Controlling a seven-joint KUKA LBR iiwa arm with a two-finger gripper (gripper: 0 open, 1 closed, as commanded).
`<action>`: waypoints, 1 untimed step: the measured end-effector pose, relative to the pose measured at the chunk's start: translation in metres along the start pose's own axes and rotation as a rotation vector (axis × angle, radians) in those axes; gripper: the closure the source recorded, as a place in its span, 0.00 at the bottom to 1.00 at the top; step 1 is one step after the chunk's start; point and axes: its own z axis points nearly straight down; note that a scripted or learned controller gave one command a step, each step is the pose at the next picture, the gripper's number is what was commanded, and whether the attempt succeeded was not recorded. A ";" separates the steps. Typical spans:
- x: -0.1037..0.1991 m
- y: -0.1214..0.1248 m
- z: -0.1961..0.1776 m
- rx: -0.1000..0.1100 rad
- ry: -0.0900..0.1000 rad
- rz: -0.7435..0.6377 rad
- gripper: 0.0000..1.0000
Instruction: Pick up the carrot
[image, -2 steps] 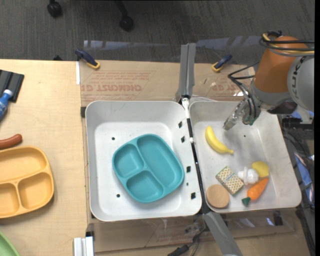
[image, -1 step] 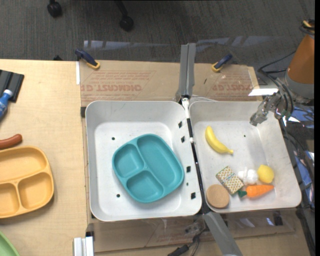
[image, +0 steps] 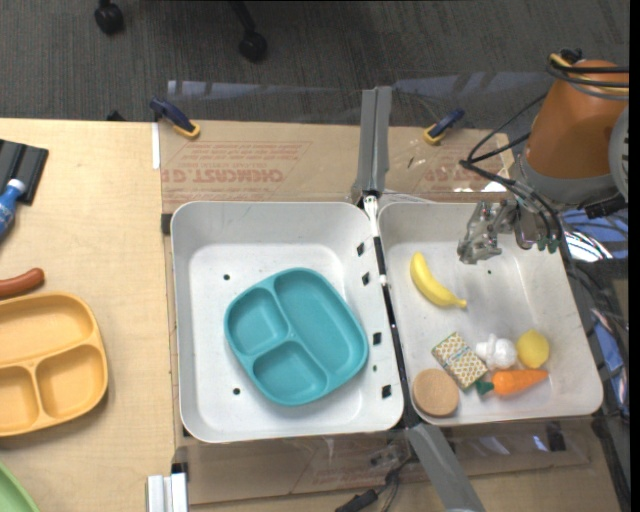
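While well apart from carrot (image: 517, 381), arm (image: 572, 120) seemingly angled down.

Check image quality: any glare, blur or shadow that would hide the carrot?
Camera view: even light, soft shadows only. The carrot is sharp and unobscured near the right bin's front wall. Mild glare on the clear sheet behind the bins. The gripper looks slightly soft, over the bin's back part.

The bench (image: 90, 190) bears two white bins (image: 200, 300) and a yellow tray (image: 45, 365).
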 end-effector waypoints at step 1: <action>0.024 -0.038 -0.018 0.001 0.000 0.108 1.00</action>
